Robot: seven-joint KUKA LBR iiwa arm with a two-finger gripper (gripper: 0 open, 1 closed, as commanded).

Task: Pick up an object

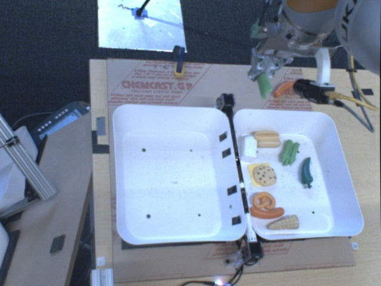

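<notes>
One green cucumber-like piece (264, 86) sits gripped in the claw (262, 79), raised beyond the right bin (342, 159).

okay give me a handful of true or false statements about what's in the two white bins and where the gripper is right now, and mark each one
1. All the toy foods lie in the right bin. True.
2. The cookie sits in the left bin. False: it lies in the right bin, near the divider between the two.
3. The gripper hangs above the bench behind the right bin. True.
4. The pretzel lies at the far edge of its bin. False: it lies toward the near edge, just behind the cone-shaped piece.
5. The green bean pods lie beside the dark green pepper. True.
</notes>
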